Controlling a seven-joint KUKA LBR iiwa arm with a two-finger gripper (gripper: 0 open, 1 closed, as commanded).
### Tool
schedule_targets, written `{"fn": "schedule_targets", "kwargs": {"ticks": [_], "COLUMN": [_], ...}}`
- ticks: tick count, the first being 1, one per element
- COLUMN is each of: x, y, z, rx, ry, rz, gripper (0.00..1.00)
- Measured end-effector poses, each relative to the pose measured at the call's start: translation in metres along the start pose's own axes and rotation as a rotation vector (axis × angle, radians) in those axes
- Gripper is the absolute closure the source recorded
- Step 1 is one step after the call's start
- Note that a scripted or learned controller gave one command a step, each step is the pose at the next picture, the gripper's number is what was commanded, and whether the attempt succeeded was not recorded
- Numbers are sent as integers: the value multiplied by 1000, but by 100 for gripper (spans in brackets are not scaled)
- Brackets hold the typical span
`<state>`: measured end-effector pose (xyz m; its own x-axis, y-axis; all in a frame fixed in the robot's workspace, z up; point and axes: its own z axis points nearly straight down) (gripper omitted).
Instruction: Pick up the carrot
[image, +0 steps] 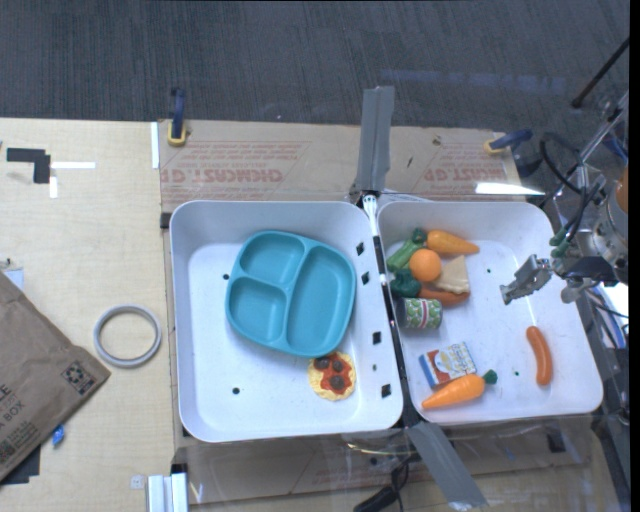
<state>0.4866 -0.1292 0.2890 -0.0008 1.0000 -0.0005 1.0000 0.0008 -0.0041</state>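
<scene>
Two toy carrots lie in the right bin (500, 215). One carrot (458, 390) with a green top rests near the front wall, beside a small printed box (447, 362). The other carrot (451, 242) sits at the back, on the pile of toy food. My gripper (548, 284) hovers over the bin's right side, above a red sausage (541, 355). It is well to the right of both carrots. Its fingers (520, 284) are spread, with nothing between them, so it is open.
An orange (425, 265), a bread slice (457, 274), green vegetables (402, 258) and a small can (421, 313) crowd the right bin's left side. The left bin (200, 330) holds a teal divided plate (290, 292) and a pizza piece (332, 375). A tape roll (127, 333) lies on the bench.
</scene>
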Motion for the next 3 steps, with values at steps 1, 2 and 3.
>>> {"fn": "schedule_targets", "kwargs": {"ticks": [1, 2, 3], "x": [28, 30, 17], "y": [95, 90, 166], "z": [147, 170, 189], "rx": [0, -25, 43], "ry": [0, -7, 19], "rz": [-190, -514, -451], "gripper": [0, 0, 0]}}
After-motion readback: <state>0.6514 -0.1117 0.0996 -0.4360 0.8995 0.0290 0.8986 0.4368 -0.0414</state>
